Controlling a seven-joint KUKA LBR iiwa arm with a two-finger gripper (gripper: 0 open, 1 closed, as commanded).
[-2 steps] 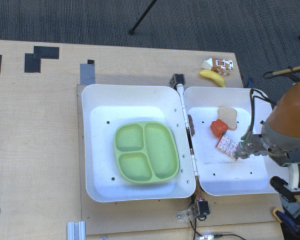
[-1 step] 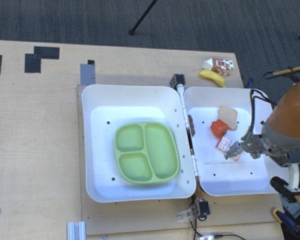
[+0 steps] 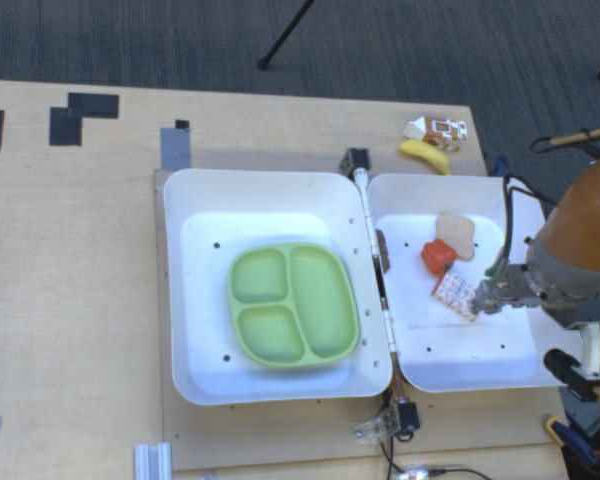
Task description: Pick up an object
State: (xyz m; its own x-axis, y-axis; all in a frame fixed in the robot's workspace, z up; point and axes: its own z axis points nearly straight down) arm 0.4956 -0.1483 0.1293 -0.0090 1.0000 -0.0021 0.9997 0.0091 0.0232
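**Packet at the gripper, right bin**

The small packet [image 3: 454,293] lies in the right bin [image 3: 420,353], touching the gripper [image 3: 483,300]; you cannot tell its state. The red object [image 3: 438,257] and beige slice [image 3: 457,234] crowd just beside. The green tray [image 3: 293,305] fills the left bin [image 3: 195,268].

Bright, even overhead light. White bins [image 3: 280,193] nearly blown out, and the left one glows brightest around the green tray [image 3: 295,305]. Shadows soft and short, the clearest one under the banana [image 3: 425,155] on the desk [image 3: 70,268]. Overall slightly soft and low-res; arm [image 3: 585,238] at right edge blurred. Carpet [image 3: 180,18] dim, grainy.
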